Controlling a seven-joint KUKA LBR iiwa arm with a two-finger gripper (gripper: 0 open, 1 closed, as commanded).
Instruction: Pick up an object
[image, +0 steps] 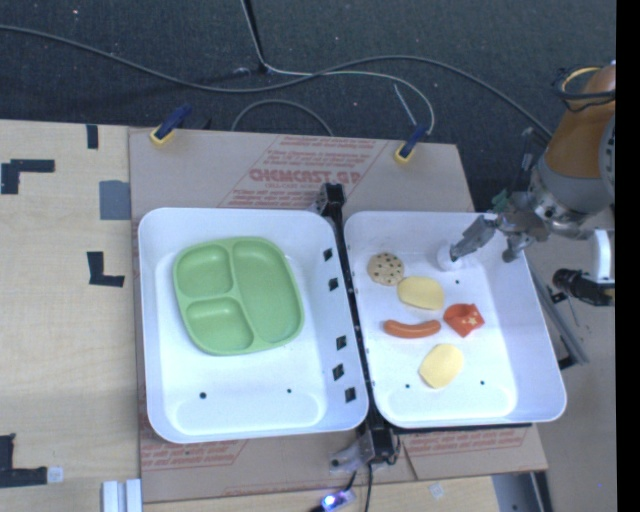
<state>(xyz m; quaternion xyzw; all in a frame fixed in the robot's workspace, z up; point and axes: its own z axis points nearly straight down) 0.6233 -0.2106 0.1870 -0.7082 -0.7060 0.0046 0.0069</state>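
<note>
The gripper (486, 240) hung over the right bin's (530, 340) far corner, one finger (468, 243) slanted down toward the floor, the other (512, 250) set apart, so it read as open with nothing between. Just below and left lay its likely pickings: a yellow piece (421, 292), cookie (385, 268), red piece (463, 318), sausage (411, 328), another yellow lump (441, 366). Further left, the green divided plate (238, 295) sat in the other bin (160, 330).

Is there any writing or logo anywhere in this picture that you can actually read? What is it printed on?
"CHEMCAST GP": red print, seen upside down, on the brown cardboard sheet under the two white bins; my best reading.
Smaller red lines around it on the same sheet: too blurred to read.
Red print along the sheet's near edge: too small to read.
No writing can be made out on the green divided plate.
</note>
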